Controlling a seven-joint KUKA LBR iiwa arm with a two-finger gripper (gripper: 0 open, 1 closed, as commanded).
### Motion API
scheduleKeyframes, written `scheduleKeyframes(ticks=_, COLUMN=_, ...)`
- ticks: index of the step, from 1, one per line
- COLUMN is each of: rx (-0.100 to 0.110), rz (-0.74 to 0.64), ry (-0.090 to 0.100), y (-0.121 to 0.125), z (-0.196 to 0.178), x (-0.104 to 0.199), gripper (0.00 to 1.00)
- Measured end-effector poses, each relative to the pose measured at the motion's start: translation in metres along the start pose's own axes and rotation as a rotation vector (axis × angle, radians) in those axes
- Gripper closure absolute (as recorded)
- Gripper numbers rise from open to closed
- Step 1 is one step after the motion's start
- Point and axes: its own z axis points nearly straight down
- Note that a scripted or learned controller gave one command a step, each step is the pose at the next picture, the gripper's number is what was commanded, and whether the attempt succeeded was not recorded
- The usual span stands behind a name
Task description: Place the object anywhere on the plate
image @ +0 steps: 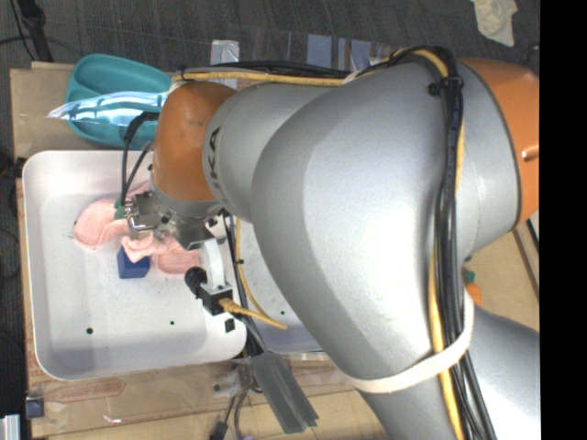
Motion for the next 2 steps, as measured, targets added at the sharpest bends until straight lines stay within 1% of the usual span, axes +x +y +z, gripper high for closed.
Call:
scheduleKeyframes(ticks=1, rx=0.018, rz=0.026, ry=0.0, y=0.018, z=-0.049, x=-0.034, gripper=1.0)
scheduleKeyframes(ticks=2, rx=0.019, rz=0.064, ry=0.0, y=0.052, z=-0.078, x=-0.063, gripper=1.0)
